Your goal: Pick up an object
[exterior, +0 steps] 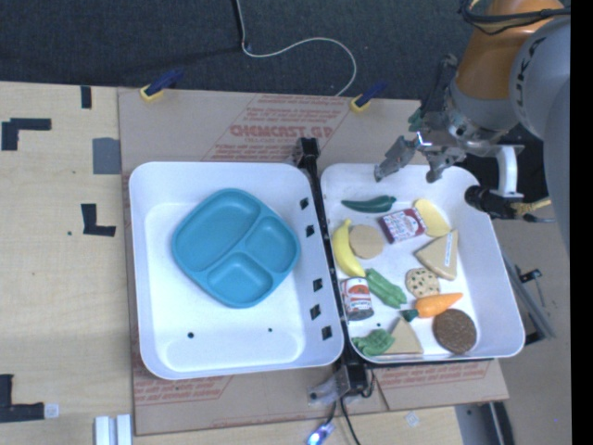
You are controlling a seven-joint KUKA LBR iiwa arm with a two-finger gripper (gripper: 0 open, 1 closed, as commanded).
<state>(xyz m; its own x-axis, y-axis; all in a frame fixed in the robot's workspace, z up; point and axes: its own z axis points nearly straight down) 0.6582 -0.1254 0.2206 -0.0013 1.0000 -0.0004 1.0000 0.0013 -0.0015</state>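
Note:
My gripper [410, 166] hangs over the far rim of the right bin [500, 276], open, with nothing between its fingers [388, 166]. Just below it in the bin lie a green chili [369, 203], a red packet [400, 223] and a yellow lemon-like piece [431, 216]. Further forward are a banana [344, 247], a tan round biscuit [367, 241], a cheese wedge [441, 256], a speckled cookie [421, 281], a green pickle [385, 288], a small can [357, 298], a carrot [434, 305] and a brown disc [454, 331].
The left bin [157, 276] holds a blue divided plate [236, 246]. A black hinge strip [320, 248] runs between the bins. A sandwich wedge [402, 341] and a green leaf [371, 344] lie at the right bin's near edge. A white cable [306, 46] lies on the dark floor behind.

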